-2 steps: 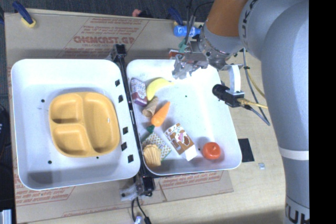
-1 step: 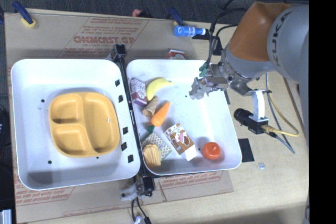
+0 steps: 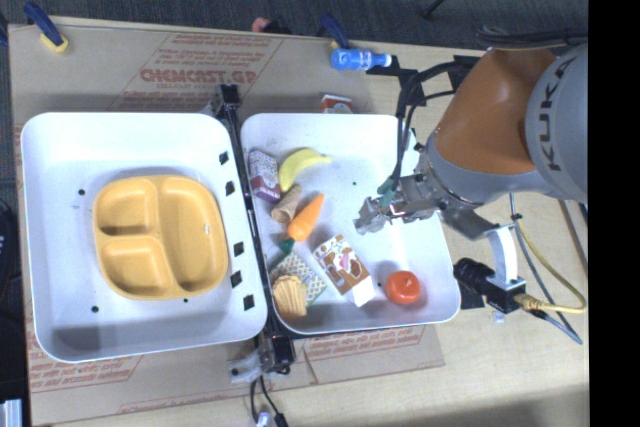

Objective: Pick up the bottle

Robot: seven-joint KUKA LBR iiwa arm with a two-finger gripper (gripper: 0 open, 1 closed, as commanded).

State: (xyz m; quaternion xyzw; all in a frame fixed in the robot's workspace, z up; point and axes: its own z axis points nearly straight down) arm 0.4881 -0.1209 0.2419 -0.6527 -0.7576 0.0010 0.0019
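White right bin point(image 3: 330, 127), end effector point(image 3: 378, 213) near right wall, grip state unclear, bare floor beneath.

1. Two bins point(image 3: 60, 155), both white.
2. Divided plate point(image 3: 160, 235), mustard yellow, in the left bin.
3. Banana point(image 3: 300, 163) yellow; carrot point(image 3: 306, 215) orange; tomato point(image 3: 404, 287) red-orange.
4. Carton point(image 3: 345, 270), white with brown print.
5. Arm point(image 3: 500, 115), grey with an orange band.
6. Bottle point(image 3: 358, 60), blue, at the counter's far edge.
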